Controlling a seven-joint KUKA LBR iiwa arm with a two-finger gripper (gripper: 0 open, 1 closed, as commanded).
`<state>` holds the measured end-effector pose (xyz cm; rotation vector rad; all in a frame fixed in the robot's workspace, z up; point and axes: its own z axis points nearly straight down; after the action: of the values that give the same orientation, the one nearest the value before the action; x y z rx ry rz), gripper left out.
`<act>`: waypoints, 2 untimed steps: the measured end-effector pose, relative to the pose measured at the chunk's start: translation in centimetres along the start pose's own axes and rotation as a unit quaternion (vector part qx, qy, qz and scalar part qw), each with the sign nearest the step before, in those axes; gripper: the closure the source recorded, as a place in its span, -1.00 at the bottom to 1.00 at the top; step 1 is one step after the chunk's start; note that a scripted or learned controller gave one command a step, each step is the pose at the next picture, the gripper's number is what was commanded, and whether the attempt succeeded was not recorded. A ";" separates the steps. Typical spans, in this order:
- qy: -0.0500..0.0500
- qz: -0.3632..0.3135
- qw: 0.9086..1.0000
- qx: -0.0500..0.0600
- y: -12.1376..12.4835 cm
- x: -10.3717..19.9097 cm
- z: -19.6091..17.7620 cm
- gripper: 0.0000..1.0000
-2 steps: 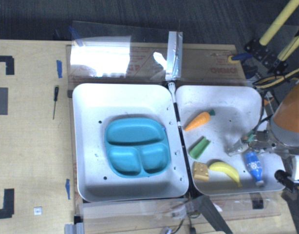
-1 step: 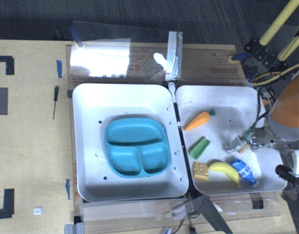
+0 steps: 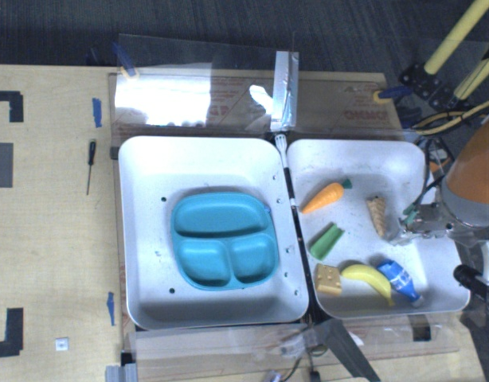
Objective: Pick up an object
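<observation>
Gripper is sitting at the right side of the right bin, low over the floor just beside a small tan bread-looking piece, and honestly I can't tell how it's set because the wrist hardware and cables blur into one dark lump from up here. So progress-wise I'd call this barely started: nothing is lifted, every object lies flat on the bin floor, and the whole grab-and-raise part is left to do. Closest candidate looks like that tan piece, which is a short stick with its long axis running roughly top to bottom of the frame, a touch tilted. Rest of the right bin: a toy carrot lying diagonally, green top pointing up-right and orange tip down-left; a green block on about the same diagonal just below it; a yellow banana curving mostly left to right near the front wall, with a tan cube touching its left end and a crumpled blue wrapper thing at its right end. Left bin holds a blue divided plate, well apart from the arm.
</observation>
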<state>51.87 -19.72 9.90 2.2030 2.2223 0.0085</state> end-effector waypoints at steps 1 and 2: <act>0.000 0.000 1.000 0.001 0.0 0.0 0.1 -1.00; 0.001 0.144 0.990 0.006 -3.8 -2.6 -7.5 -1.00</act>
<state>47.96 -22.27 17.32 2.5090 1.8881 0.0005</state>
